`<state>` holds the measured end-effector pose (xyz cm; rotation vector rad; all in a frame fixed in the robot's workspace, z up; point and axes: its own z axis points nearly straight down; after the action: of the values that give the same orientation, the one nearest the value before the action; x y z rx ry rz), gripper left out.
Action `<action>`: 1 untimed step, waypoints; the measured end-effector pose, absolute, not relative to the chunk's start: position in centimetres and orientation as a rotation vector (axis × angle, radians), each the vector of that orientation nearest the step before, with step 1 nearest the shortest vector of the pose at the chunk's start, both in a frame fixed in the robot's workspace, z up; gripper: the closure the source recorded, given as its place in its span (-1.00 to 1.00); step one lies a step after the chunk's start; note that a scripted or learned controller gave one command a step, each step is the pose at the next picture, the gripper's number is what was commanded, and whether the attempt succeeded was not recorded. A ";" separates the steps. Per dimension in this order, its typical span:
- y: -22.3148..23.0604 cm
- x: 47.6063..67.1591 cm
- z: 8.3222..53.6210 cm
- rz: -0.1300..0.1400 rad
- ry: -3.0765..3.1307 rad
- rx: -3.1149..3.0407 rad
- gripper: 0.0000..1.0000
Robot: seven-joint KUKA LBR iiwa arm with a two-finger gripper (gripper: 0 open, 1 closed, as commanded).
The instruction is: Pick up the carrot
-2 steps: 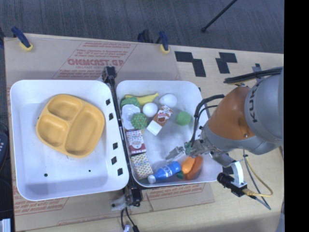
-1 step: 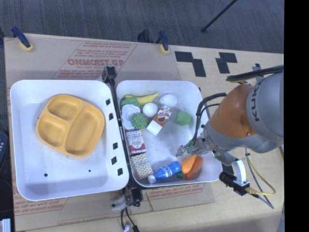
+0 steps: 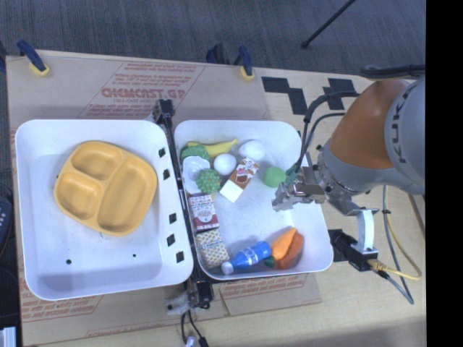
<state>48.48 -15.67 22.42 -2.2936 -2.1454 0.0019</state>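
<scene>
The carrot (image 3: 287,246) lay at the near edge of the right bin (image 3: 249,275), below the claw (image 3: 289,197) and just to its left in the view, its orange body tilted and touching a blue bottle (image 3: 249,256) that lay on its side still further left. The claw itself hung over the right side of that bin, apart from the carrot, with nothing seen between its tips — whether it stood wide or narrow could not be told from this angle. Just above and left of the claw sat a green ball (image 3: 273,176). Further left of it lay a small red-and-white carton (image 3: 239,180), a leafy green piece (image 3: 208,181) and two flat packets (image 3: 206,226) along the bin's left wall. Beyond the claw, toward the far wall, rested a white egg (image 3: 252,150) and a yellow banana (image 3: 218,148). Well to the claw's left, the other bin (image 3: 43,266) held a yellow divided plate (image 3: 105,187). Both bins stood on the cardboard-covered worktop (image 3: 145,85).
</scene>
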 end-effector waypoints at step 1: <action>-15.7 48.5 22.4 0.002 -2.145 -2.294 -1.00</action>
<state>48.46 -15.68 22.40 -2.2935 -2.1450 0.0023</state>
